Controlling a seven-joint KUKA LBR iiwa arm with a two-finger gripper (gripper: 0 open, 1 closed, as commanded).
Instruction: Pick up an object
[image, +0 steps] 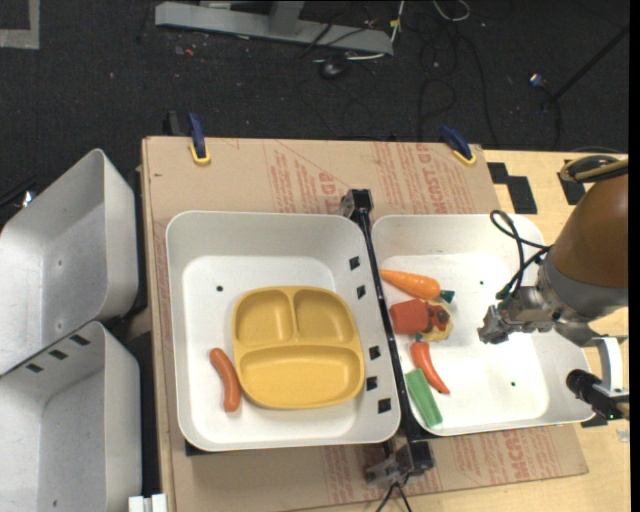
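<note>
Pick not yet made: pincer (497, 326), finger state indeterminable and carrying nothing visible, sits low inside the right bin (520, 395), beside the carrot (410, 284), red pepper (409, 316), chili (430, 366) and green piece (424, 397) clustered along that bin's left wall.

Yellow tray (297, 347), orange carrot (410, 284), green stick (424, 397), white bins (190, 250).

The arm reaches in from the right — orange band uppermost, end effector (497, 326) pointing down and leftward.
</note>
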